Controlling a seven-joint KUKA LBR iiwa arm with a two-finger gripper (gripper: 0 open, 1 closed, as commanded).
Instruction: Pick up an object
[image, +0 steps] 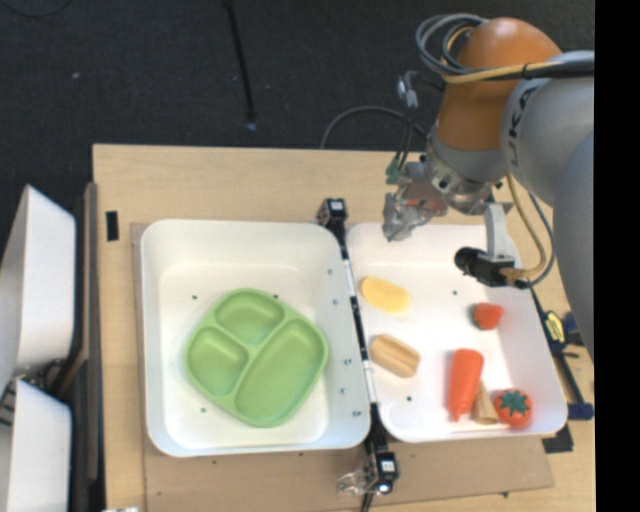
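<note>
My gripper (398, 226) hangs over the far left corner of the right bin (430, 420), above and behind a yellow lemon-shaped toy (385, 294). No object is between its tips. In the same bin lie a tan bread roll (394, 356), an orange carrot (464, 382), a small red piece (487, 316) and a red tomato-like toy (512, 406) in the near right corner, beside a tan wedge (485, 408).
The left bin (160, 300) holds a green divided plate (257, 356). A black clamp (333, 211) sits at the far end of the ridge between the bins, another at the near end (380, 466). White boxes (40, 290) stand at the far left.
</note>
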